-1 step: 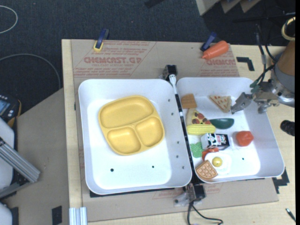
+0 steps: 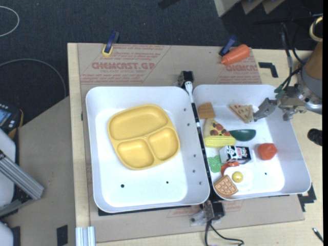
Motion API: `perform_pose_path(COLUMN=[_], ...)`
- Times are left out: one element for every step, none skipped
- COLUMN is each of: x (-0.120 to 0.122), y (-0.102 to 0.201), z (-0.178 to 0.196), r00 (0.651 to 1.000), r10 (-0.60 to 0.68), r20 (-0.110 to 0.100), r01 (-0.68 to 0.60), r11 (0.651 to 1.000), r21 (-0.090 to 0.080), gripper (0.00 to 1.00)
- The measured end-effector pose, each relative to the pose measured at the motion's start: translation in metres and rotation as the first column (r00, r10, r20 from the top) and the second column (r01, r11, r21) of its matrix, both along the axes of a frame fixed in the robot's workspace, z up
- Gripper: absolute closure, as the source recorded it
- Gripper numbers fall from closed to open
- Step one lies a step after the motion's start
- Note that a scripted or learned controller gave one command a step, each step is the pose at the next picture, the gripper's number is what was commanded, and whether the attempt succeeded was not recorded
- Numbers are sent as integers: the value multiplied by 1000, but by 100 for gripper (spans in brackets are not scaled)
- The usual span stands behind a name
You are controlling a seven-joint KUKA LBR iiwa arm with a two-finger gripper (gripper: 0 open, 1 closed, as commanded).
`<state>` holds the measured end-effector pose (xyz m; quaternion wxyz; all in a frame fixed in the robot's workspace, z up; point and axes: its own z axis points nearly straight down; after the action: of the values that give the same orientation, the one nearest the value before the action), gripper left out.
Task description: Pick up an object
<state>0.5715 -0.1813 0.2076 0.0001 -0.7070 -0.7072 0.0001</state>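
The gripper (image 2: 262,110), whether spread or closed unclear, hovers at the right bin's (image 2: 287,181) far edge beside a pizza slice (image 2: 242,111); a yellow divided tray (image 2: 143,136) fills the left bin (image 2: 100,188).

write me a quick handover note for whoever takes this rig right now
Gripper: above the right bin's upper right part, beside the pizza slice; nothing visibly held.
Things: toy food is in the right bin, with the tomato, milk carton, corn and fried egg. The yellow divided plate is in the left bin. A carrot lies on the bench outside the bins.
Done: nothing picked yet.
Left: grasp one object and lift it.
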Motion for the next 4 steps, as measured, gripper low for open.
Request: perform_pose_path(x=[6, 10, 11, 11], y=[-7, -10, -9, -9], z=[-50, -93, -124, -112], r00=[1000, 1000, 1000, 1000], r10=[-1, -1, 1, 0], r20=[-6, -1, -2, 1], r01=[1, 1, -1, 0], r11=[1000, 1000, 1000, 1000], r21=[2, 1, 1, 0], gripper=[0, 0, 0, 100])
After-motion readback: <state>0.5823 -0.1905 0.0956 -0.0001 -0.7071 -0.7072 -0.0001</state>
